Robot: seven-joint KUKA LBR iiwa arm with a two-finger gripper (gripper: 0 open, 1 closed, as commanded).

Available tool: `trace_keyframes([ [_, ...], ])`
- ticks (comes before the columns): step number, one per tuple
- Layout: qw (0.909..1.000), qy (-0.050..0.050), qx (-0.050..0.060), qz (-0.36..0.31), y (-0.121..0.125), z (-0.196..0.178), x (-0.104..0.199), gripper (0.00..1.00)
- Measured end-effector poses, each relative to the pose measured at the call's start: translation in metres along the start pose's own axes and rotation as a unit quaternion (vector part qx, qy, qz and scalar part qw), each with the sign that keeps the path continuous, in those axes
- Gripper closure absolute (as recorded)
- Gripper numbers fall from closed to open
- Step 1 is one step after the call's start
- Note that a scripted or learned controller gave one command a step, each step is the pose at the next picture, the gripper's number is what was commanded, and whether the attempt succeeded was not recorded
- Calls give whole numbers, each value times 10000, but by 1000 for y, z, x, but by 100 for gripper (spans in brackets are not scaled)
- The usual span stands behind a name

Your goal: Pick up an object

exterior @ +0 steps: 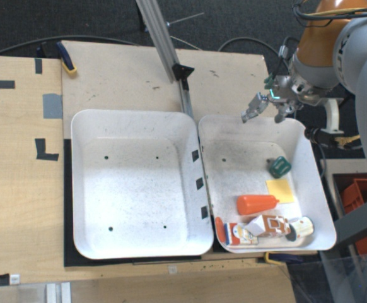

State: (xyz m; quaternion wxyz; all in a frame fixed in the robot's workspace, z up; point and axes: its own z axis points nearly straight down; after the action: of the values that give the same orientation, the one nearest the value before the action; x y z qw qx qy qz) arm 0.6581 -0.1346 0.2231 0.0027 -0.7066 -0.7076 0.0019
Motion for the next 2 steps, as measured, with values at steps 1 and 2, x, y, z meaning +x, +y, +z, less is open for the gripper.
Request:
trace_keyframes([
  [1,10000,-8,-24,-7,1,-3,0,0],
  [2,10000,-10,3,-2,8,56,-4,0],
])
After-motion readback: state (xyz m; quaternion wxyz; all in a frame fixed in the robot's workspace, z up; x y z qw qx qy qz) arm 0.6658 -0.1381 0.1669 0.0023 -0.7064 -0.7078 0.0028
